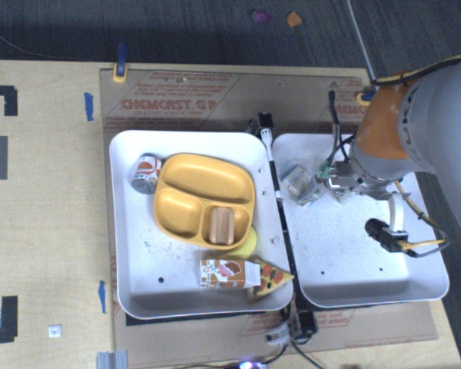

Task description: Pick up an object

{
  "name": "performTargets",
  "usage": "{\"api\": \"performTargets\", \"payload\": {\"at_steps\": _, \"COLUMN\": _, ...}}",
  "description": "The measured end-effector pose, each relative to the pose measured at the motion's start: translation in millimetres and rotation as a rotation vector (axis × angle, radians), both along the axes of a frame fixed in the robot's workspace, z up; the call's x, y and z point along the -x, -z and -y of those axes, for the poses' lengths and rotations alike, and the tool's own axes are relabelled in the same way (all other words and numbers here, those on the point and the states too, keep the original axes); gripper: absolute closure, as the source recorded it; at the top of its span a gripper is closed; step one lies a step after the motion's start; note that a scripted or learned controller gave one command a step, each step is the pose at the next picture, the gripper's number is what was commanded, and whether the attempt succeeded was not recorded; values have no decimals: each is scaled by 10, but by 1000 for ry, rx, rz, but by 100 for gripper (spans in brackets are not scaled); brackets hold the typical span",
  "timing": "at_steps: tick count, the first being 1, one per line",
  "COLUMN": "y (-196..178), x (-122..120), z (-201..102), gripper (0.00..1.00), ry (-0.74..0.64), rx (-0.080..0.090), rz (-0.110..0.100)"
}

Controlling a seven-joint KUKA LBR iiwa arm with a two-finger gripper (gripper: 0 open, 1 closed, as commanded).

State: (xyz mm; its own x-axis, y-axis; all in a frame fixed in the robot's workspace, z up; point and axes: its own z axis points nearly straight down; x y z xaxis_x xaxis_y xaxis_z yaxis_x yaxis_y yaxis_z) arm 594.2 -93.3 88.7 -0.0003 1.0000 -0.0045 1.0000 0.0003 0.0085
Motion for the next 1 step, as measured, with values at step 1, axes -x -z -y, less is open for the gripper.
{"api": "performTargets", "payload": {"at_steps": 1, "y": 10, "x": -700, "z": 19, "gripper": 0, "ry": -2, "rx": -2, "rz": -1}}
